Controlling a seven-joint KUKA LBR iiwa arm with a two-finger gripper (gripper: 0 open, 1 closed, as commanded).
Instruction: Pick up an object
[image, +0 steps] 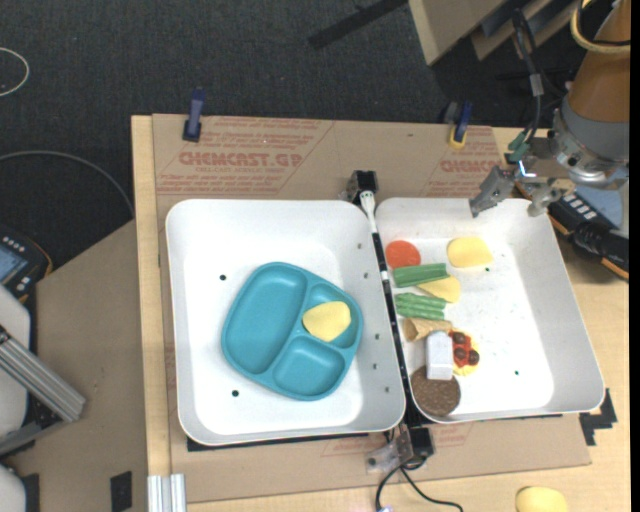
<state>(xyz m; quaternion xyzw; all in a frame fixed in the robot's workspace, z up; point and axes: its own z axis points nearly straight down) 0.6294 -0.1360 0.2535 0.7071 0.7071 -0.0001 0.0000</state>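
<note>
**Gripper above the far edge of the right bin, toy food below it**

The grey arm with the orange band (603, 90) is being seen at the upper right, and its two-finger gripper (512, 192) is being held over the far rim of the right shallow white bin (560, 330). Two fingers are being shown spread apart, one at the left (487, 195) and one at the right (540, 200), with nothing between them, so the gripper is being kept open and is holding nothing.

The toy food pieces are lying in the left part of this bin, nearer to the camera than the gripper. The yellow rounded piece (469, 251) is the closest one, just below the gripper. Beside it an orange-red round piece (403, 253), a green bean-shaped piece (421, 273), a white block (438, 352) and a brown round disc (437, 393) are being seen, further from the gripper.

In the left white bin (200, 380) a blue sectioned plastic plate (265, 330) is lying, and a pale yellow piece (326, 320) is resting in it, well apart from the gripper.
</note>
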